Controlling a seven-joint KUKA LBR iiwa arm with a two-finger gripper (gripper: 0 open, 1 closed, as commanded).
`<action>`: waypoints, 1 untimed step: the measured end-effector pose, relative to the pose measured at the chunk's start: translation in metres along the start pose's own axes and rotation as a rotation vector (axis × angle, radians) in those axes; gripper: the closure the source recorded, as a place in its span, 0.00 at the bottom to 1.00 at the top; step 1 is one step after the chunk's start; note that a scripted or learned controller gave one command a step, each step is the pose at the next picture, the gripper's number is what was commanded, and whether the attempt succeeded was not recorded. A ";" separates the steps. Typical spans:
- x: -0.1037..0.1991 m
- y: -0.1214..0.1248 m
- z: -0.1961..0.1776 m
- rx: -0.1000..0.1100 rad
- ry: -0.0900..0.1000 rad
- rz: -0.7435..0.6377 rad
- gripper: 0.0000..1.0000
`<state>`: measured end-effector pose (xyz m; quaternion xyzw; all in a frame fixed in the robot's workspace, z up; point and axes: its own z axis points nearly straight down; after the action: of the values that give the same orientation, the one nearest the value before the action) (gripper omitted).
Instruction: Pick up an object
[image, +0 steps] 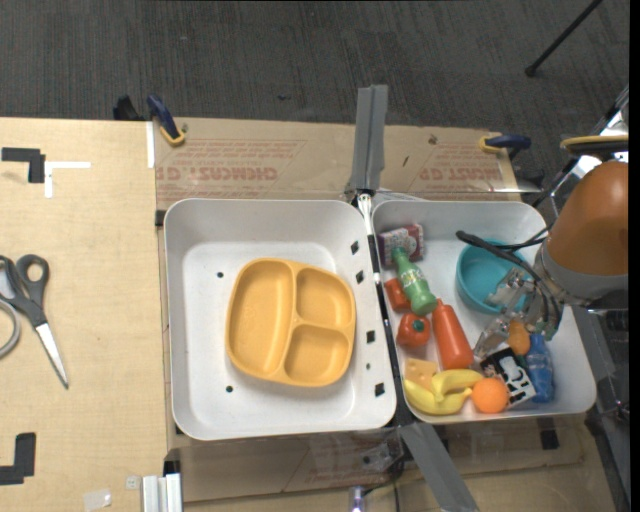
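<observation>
In the right bin (570, 395) the gripper (520, 318) hung low over the clutter, its metal parts blurring into the toys so that I could not tell how it stood or whether it gripped anything. Just beneath lay a blue packet (540, 368), an orange (490, 396), a banana (445, 390) and a carrot (452, 338), with a teal bowl (482, 278) partly hidden behind the arm (592, 232).

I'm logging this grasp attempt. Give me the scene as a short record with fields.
left bin: holds a yellow divided plate
right bin: teal bowl, green bottle, carrot, tomato, banana, orange
hand: low in right bin, beside the bowl
grasp: cannot tell
bench, left: scissors
</observation>
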<state>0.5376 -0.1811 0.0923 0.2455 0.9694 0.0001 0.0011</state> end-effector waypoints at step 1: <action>-0.004 0.003 -0.014 -0.004 -0.015 -0.004 1.00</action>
<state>0.5424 -0.1808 0.1067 0.2437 0.9698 0.0000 0.0091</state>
